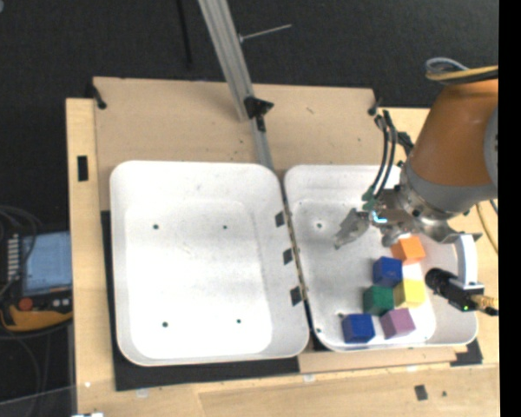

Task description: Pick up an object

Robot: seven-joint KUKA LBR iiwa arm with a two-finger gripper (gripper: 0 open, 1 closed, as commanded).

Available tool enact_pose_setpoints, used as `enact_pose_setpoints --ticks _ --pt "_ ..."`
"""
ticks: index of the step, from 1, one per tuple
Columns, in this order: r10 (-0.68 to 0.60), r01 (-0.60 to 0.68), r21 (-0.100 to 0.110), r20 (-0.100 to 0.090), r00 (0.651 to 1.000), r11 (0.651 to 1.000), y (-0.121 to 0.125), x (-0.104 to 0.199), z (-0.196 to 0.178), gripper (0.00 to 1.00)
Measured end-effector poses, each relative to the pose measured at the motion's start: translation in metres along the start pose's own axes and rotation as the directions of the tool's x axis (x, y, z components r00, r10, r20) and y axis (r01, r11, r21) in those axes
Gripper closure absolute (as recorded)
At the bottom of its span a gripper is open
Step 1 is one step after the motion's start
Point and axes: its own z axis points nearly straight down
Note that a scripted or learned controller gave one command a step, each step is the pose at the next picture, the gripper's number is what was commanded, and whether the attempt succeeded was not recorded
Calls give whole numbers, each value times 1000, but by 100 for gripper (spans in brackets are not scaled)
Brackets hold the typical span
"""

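The grey arm with its orange band reaches in over the right shallow white bin (330, 185), and its two-finger gripper (354, 228) hangs above bare bin floor, fingers spread apart with nothing between them. The things to pick sit in a cluster at the near right corner of that bin, just beside the gripper but not under it: a small orange block (409, 249), a blue cube (386, 271), a yellow block (412, 290), a green cube (379, 299), a purple cube (398, 321) and a second blue cube (358, 328). They look like light, stiff blocks, probably foam or wood, unlikely to break or slip much. Most touch their neighbours, so the fingers would struggle to get down between them. The second blue cube at the cluster's edge looks the easiest, with free sides to close on. Being roughly cubic, it has no real long axis; its faces sit slightly skewed to the bin wall. The left shallow white bin (200, 259) lies alongside
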Motion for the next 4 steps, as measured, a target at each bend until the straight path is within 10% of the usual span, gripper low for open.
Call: enact_pose_setpoints --ticks 1,4 --pt "3 -3 -6 1 1000 1000 1 0 -2 0" --pt "5 -5 -7 3 1000 1000 1 -6 148 0"
